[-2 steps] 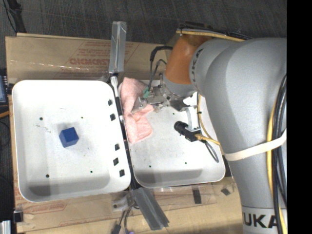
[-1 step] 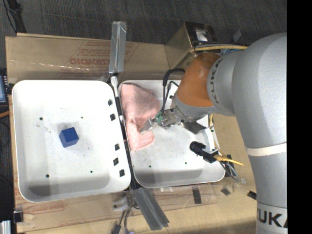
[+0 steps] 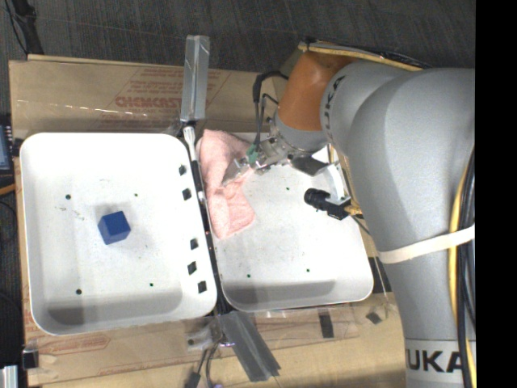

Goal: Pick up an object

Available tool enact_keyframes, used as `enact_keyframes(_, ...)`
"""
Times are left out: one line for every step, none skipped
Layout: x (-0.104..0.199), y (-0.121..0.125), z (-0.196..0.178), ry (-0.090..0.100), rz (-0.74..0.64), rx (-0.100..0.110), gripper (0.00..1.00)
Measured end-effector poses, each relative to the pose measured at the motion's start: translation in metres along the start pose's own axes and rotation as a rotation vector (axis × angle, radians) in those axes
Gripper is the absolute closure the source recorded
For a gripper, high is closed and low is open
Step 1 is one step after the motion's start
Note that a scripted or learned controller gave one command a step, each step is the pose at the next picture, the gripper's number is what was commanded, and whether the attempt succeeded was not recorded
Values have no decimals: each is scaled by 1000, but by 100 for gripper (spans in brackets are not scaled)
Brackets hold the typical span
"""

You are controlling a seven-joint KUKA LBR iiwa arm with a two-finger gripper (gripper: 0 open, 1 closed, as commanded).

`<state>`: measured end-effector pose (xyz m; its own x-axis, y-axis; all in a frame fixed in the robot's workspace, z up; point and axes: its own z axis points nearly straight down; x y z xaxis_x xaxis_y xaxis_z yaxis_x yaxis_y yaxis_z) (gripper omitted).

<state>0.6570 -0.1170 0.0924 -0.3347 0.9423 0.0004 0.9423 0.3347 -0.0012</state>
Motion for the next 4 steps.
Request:
enact_keyframes(-15, -5, -21, -2, -166, -2, 0)
enact_keyframes(36, -80, 1, 2, -240, 2, 0)
enact_keyframes(35, -79, -9, 1, -244, 2, 100)
enact_keyframes(78, -20, -100, -1, -319, -1, 100)
